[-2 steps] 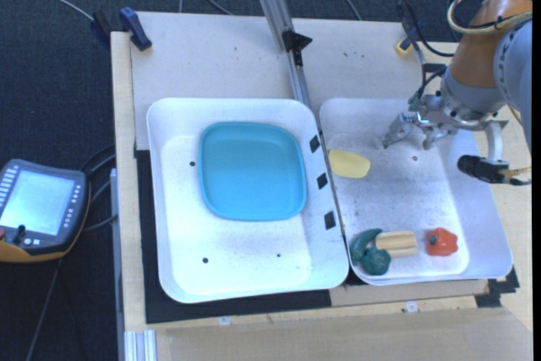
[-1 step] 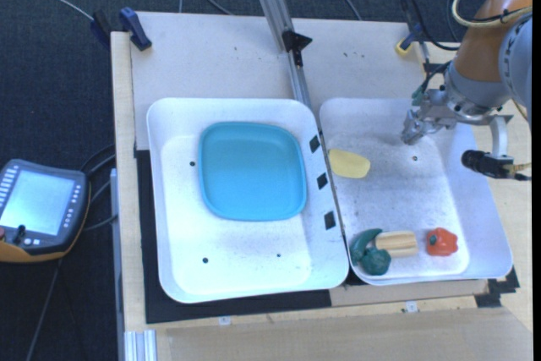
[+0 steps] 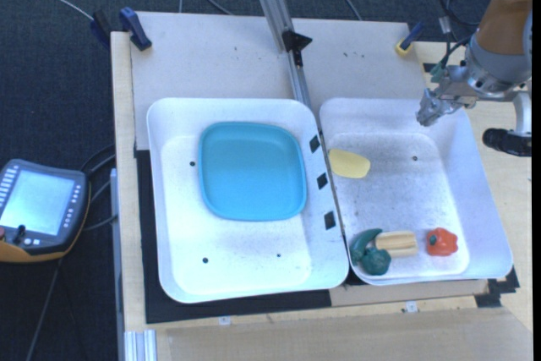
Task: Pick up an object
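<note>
End effector (image 3: 428,112) above right bin's (image 3: 478,173) far edge; no writing legible.

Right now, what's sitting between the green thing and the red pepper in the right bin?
In the camera view, a tan block lies between the green thing and the red pepper, touching the green one.

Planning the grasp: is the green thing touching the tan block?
Touching. The camera view shows the green thing overlapping the tan block, no gap.
</note>
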### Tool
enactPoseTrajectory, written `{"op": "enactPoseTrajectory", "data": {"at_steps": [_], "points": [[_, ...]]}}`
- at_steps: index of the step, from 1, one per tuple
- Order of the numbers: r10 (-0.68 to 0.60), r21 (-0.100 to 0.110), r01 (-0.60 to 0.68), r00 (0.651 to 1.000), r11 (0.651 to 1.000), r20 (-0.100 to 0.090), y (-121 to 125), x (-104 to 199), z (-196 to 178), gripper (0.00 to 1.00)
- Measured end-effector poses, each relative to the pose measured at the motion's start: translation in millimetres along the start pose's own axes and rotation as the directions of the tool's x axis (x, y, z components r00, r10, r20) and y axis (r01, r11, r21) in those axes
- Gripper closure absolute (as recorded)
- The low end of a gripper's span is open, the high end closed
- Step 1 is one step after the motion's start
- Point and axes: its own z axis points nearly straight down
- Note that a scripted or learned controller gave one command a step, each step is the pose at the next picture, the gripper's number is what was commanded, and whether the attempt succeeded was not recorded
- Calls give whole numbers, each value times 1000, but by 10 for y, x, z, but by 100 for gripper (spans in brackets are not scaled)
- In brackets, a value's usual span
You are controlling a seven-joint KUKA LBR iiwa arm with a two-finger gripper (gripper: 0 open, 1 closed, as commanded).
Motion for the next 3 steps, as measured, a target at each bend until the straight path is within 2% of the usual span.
{"op": "enactPoseTrajectory", "data": {"at_steps": [2,3], "points": [[-1,0,1,1000,1000,0,-87,42,-1129,100],[0,4,0,1000,1000,-1,-83,43,-1266,100]]}}
